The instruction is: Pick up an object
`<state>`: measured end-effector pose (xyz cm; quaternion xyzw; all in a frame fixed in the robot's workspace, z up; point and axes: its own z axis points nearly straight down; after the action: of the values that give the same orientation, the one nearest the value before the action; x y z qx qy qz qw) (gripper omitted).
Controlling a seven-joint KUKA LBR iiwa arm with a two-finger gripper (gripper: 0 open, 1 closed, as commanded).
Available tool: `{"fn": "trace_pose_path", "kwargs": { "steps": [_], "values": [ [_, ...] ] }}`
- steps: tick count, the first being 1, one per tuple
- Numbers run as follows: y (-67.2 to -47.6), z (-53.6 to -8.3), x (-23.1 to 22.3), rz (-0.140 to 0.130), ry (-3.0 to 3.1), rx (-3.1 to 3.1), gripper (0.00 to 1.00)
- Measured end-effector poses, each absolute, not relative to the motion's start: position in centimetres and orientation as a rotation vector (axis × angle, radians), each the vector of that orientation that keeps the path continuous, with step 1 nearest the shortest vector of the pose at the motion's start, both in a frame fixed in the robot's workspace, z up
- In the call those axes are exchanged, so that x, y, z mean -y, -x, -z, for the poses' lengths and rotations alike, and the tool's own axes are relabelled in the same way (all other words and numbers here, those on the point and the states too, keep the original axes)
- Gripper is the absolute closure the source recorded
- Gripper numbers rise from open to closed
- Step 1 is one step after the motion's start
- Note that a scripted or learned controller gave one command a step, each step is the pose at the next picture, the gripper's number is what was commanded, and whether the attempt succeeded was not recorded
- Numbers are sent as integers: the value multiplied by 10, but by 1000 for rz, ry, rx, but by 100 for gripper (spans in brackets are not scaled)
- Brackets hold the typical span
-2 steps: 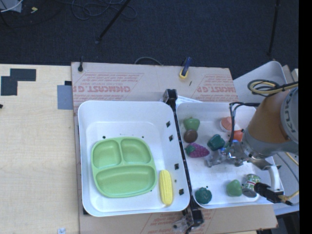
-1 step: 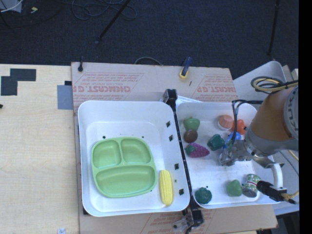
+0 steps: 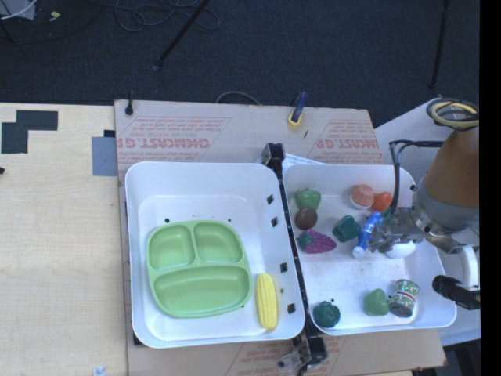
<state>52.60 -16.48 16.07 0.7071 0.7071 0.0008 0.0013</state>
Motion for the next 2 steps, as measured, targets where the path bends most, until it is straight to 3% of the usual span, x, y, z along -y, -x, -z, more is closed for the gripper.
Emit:
{"fn": "trace_pose_path", "kwargs": {
  "steps": [2],
  "values": [
    [-526, -229, 168, 0, -2220, -2223, 100]
  ]
}}
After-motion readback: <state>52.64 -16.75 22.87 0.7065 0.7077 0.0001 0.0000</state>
